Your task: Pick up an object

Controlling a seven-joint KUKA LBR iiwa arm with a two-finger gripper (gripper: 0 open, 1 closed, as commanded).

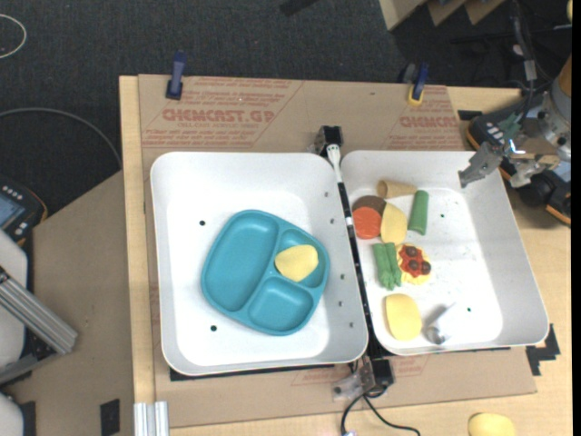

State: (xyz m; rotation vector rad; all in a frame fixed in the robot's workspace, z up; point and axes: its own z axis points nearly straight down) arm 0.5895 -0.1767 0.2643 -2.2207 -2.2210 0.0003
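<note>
End effector (476,169) hangs over the right bin's (508,271) upper right edge; whether released or clenched, I cannot tell. Toy foods lie clustered at that bin's left side. In the left bin (182,207), a yellow piece (296,262) rests on the teal tray (238,271).

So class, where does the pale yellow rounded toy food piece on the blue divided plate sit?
The pale yellow rounded piece lies in the right-hand compartment of the blue divided plate, inside the left white bin, near the divider between bins.
</note>
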